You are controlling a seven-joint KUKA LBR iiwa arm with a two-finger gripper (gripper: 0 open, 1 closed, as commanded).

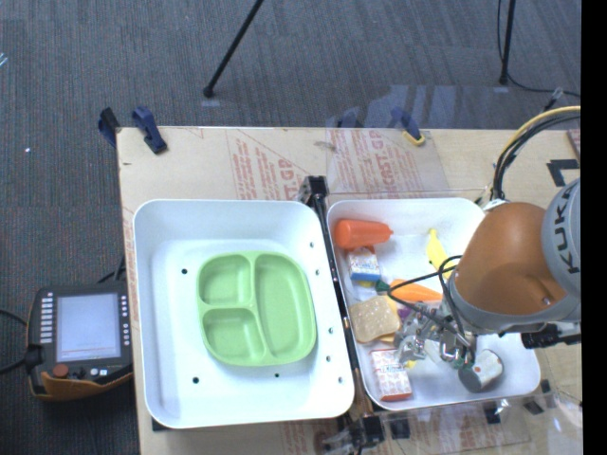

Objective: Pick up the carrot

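From my seat the pincer [434, 343] sits low in the right bin [408, 203], tucked under the arm's orange band [507, 259]. The wrist hangs almost straight above it, so I cannot tell whether it is wide or narrow, and I see nothing clamped in it. I judge it is down there because the arm is working the near half of the bin, where the clutter is thickest.

Just to its left lies a tan cracker-like slab [375, 318], and nearer the front rim a red and white packet [391, 375]. A grey and white lump [482, 370] rests close on its other side, by the bin's front right corner.

Just beyond the pincer, toward the middle of the bin, is what I take to be the carrot [420, 294]. It is a slim orange piece lying flat and roughly crosswise, tapering to the right, with a touch of green at its left end. A black cable from the robot crosses in front of it. It is near the pincer but apart from it, not lifted.

I am not fully sure of that reading. A stouter orange-red piece [362, 233] lies against the far left corner of the same bin, also tapered, and could be meant instead. Between the two sits a small blue and white box [363, 268], and a yellow piece [434, 249] lies further back.

The left bin [152, 254] holds a green divided plate [256, 309], well apart from all this.
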